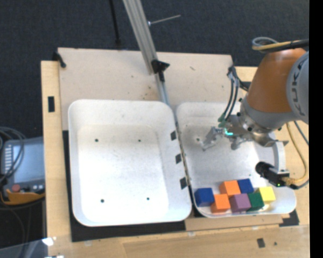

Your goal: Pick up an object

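Right bin [204, 117], centre right of frame: gripper [211, 138] hangs with fingers spread, grasping nothing | Coloured blocks [237, 195] cluster at bin's lower edge, lower right, well apart from gripper | Pick-up not yet begun; approach, grasp, lift remain

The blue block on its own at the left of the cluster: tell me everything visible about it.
The blue block is a small cube-like piece, solid dark blue with a matte finish, possibly painted wood or foam. It sits flat on the floor of the right bin, near the bin's front left corner. An orange block lies close on its right; whether they touch is unclear. The gripper is well behind it, not touching it.
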Motion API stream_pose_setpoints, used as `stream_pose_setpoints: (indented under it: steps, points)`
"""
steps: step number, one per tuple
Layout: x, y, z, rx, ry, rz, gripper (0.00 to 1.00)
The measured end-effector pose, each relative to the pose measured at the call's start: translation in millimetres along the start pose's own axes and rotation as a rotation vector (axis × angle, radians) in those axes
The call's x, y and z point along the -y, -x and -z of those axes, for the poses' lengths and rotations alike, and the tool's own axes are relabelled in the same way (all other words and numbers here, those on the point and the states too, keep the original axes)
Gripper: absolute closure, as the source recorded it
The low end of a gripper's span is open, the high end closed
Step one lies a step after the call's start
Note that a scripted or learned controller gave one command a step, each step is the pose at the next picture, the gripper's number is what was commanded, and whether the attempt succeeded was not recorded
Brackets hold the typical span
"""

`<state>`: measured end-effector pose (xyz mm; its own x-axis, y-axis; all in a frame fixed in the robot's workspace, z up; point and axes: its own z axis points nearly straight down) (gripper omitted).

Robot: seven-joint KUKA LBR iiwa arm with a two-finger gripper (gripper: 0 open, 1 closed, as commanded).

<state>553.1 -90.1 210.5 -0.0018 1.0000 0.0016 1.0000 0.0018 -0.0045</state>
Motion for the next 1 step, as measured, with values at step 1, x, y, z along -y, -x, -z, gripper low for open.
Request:
stream_pose_setpoints:
  steps: [1]
  points:
    - [-1.0,0.4,2.2,0.001,0.006,-0.004,0.0]
